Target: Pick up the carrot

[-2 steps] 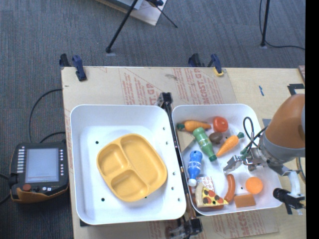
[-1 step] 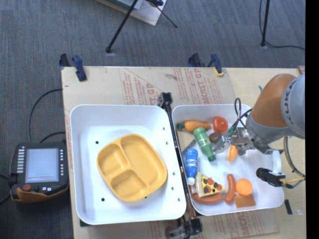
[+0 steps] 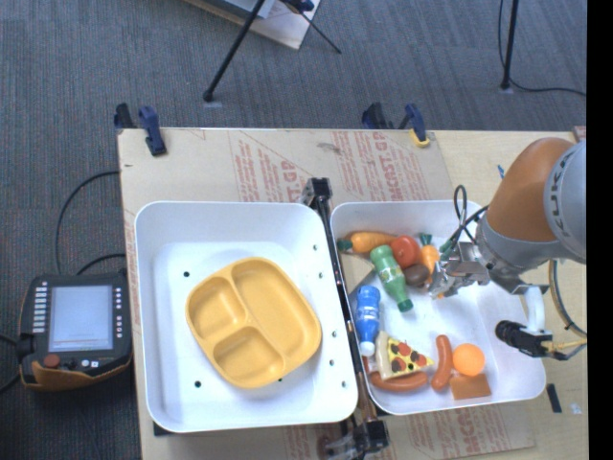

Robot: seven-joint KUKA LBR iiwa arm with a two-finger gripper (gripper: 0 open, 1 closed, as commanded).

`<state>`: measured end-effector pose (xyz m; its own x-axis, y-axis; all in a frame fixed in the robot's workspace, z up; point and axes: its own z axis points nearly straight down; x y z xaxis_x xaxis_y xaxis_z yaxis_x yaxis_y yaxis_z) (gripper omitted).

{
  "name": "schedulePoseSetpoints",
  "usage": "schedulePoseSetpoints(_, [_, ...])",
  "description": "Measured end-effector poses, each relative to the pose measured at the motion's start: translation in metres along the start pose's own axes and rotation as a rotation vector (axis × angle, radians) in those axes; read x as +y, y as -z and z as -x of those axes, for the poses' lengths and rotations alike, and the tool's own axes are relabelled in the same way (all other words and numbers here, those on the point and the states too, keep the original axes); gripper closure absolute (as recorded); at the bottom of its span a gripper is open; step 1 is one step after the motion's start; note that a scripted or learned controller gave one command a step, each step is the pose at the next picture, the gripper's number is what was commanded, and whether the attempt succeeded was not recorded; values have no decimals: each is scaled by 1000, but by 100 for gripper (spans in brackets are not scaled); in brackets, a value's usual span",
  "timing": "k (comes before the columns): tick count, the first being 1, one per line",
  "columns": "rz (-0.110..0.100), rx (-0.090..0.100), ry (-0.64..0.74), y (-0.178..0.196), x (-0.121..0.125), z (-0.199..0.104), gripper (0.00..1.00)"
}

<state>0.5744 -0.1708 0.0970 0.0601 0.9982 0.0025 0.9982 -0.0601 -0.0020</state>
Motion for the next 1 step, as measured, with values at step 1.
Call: schedulePoseSetpoints(1, [2,-1,-57,91,-7,-93,100])
